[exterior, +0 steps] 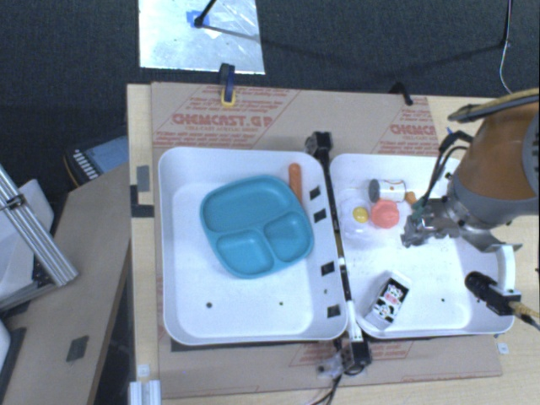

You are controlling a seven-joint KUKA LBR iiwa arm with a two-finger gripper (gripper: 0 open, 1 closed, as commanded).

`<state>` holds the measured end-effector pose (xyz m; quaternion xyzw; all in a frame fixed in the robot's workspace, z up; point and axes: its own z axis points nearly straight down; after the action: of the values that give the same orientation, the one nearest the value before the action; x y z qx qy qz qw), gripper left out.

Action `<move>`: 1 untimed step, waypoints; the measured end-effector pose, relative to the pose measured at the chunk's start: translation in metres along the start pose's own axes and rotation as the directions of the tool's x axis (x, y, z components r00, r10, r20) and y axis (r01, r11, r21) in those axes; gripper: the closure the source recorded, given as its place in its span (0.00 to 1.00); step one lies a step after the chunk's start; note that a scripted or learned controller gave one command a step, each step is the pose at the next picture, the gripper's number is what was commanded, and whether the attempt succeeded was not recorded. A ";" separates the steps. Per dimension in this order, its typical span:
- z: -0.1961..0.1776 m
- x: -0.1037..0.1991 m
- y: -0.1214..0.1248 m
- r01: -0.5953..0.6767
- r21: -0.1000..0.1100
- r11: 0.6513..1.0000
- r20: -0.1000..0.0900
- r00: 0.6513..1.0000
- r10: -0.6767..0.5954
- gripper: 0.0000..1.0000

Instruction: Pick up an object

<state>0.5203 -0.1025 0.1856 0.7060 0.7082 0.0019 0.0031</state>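
Gripper (415,230) is down in the right bin (439,310), just beside the pink cup (386,215) — honestly can't tell how it's set from this angle. The black-and-white box (389,299) lies near the front-left corner, long axis running diagonally, front-left to back-right

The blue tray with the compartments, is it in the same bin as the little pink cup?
No. The blue tray lies in the left bin, while the pink cup sits in the right bin.
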 end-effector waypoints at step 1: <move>-0.060 0.007 -0.002 0.002 -0.001 1.000 0.000 1.000 -0.002 1.00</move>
<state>0.5181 -0.0956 0.2461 0.7053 0.7088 0.0025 0.0034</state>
